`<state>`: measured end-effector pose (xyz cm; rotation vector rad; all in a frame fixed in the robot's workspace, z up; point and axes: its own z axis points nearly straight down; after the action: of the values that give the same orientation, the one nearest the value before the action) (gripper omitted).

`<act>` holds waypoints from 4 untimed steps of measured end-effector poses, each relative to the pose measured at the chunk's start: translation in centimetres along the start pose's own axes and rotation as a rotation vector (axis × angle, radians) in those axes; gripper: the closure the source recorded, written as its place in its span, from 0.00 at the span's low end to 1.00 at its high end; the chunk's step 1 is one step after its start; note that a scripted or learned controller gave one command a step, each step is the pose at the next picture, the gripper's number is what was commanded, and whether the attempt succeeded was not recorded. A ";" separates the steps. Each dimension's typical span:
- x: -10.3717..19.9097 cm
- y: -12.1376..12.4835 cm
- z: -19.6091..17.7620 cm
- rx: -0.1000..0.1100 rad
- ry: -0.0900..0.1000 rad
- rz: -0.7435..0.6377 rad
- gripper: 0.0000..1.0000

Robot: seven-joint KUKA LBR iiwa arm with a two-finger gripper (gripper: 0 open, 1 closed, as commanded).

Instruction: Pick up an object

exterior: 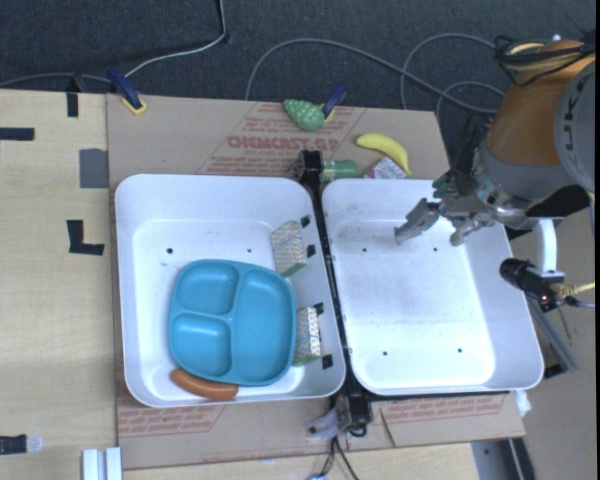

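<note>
My gripper (438, 228) hangs over the upper right part of the right bin (435, 368), its two grey fingers spread open with nothing between them. In the left bin (145, 208) lies a blue divided plate (230, 320). An orange sausage-shaped piece (203, 386) rests by the plate's lower edge. A patterned sponge block (289, 243) sits at the left bin's right wall, and a second one (308, 334) lies lower against the same wall.
Outside the bins, on the cardboard behind them, lie a yellow banana (385, 151), a green object (304, 114) and a small packet (385, 171). A black clamp (310, 163) joins the bins at the back. Cables run across the dark floor.
</note>
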<state>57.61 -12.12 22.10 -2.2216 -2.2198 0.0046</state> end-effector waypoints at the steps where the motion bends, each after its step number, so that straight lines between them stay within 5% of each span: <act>1: -4.5 -0.1 12.9 -0.002 0.000 -0.001 0.00; 2: 0.0 5.3 13.3 -0.005 0.001 -0.003 0.00; 3: 0.9 8.6 13.5 -0.006 0.000 -0.003 0.00; 4: 1.9 8.8 13.5 -0.005 -0.001 -0.002 0.00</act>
<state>66.33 -10.25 8.56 -2.2224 -2.2251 0.0006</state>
